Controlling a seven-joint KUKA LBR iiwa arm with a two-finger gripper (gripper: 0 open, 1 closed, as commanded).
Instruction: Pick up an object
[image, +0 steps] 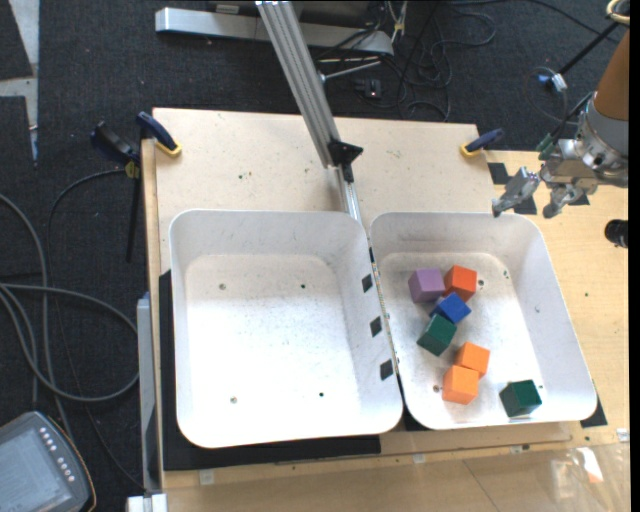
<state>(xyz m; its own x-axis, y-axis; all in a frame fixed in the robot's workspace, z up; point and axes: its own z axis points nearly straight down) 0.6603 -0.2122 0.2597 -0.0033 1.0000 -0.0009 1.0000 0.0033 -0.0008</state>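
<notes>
Several small cubes lie in the right bin (560, 330): a purple cube (427, 284), an orange cube (462, 280), a blue cube (453, 308), a dark green cube (436, 334), two orange cubes (473, 356) (460, 384) and a dark green cube (520, 397) near the front right corner. My gripper (534, 195) hangs above the right bin's far right rim, well clear of the cubes. Its two fingers stand apart with nothing between them.
The left bin (190, 300) sits beside the right one, sharing a middle rim. A slanted metal pole (305, 80) runs from the top down to the bins' junction. Clamps (160, 135) (482, 142) hold the board's far corners.
</notes>
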